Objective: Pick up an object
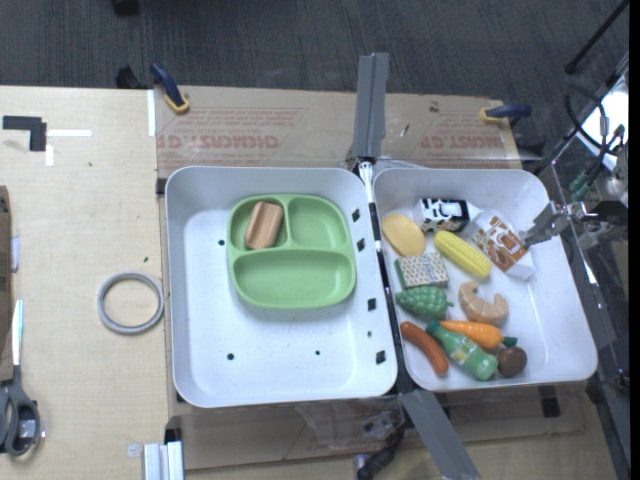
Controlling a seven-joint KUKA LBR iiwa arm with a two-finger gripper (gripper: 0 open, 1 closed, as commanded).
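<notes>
Fingers at right rim of right bin, thin metal tips pointing left toward the bin's interior. Too small and blurred to tell how far apart they stand; nothing seen between them. Rest of the arm lost in clutter at the right edge.

Nearest item: orange-and-white snack packet, just left of the tips; touching or not, cannot tell. Beside it, corn cob, lying at a slant. Above the corn, black-and-white cow-pattern carton. Left of the corn, yellow lemon-like piece, and below it a small patterned box. Green bumpy vegetable under the box. Croissant mid-bin. Lower down: carrot, green bottle, red sausage, brown round piece. These lower pieces are crowded, several touching.

Left bin holds a green divided plate, with a tan bread-roll-like piece in its upper left compartment.

Tabletop left of the bins: grey tape ring, scissors at the edge. Two clamps on the cardboard behind the bins, one blue-and-yellow, one yellow-and-blue.
</notes>
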